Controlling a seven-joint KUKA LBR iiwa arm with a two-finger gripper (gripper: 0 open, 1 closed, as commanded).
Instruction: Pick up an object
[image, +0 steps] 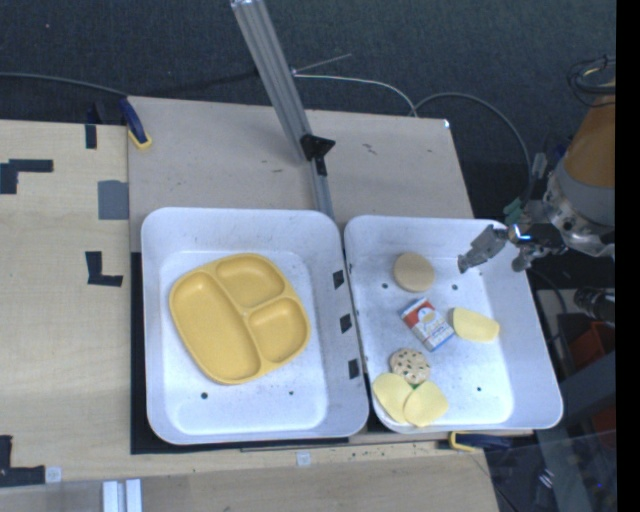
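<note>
Camera view: gripper (497, 250) at the right bin's (520, 400) upper right edge, fingers spread, holding nothing. Nearest pick is the round tan disc (414, 271), just left and slightly lower; carton (428, 325), yellow wedge (475, 325), cookie (409, 365) and yellow pieces (410, 400) lie farther down. Bin floor flat, disc stands apart with room around; yellow tray (238, 316) fills the left bin (160, 300).

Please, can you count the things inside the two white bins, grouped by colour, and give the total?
Yellow: 4 (divided tray, a piece near the right bin's right side, two pieces at its front)
Tan or brown: 2 (round disc, cookie)
Red and white: 1 (small carton)
Total: 7
</note>
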